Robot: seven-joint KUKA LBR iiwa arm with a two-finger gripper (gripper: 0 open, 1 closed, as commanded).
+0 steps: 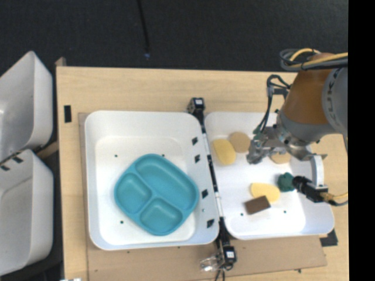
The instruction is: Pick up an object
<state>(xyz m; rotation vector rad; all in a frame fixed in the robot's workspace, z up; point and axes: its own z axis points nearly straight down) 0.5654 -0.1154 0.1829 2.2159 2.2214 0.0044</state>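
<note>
On the wooden tabletop [146, 89] sit two shallow white bins side by side, joined along their inner edges by a row of small black clips. Inside the left bin [99, 133] lies a single blue divided plate [155, 194] with three compartments, turned at a slant and resting toward the near half of the bin.

Over in the right bin [316, 224] are several small pieces. A pale yellow oval piece [224, 151] lies near the bin's left wall, and a tan round piece [239, 140] sits just beside it, touching or nearly touching its upper right edge. Nearer the front, a yellow curved piece [265, 191] lies with a brown block [257, 205] just below it, the two touching or overlapping. A small dark green piece [285, 182] sits just to the right of the yellow curved piece.

From the right the arm [313, 101] reaches in over the far half of the right bin, its orange band above the wrist and cables looping beside it. Its gripper [258, 154] points down and hangs just right of the tan round piece, low over the bin floor. Whether the fingers are spread or pressed together cannot be told, and no piece is seen between them. A white bracket and black connector stick out from the arm toward the bin's right rim.
</note>
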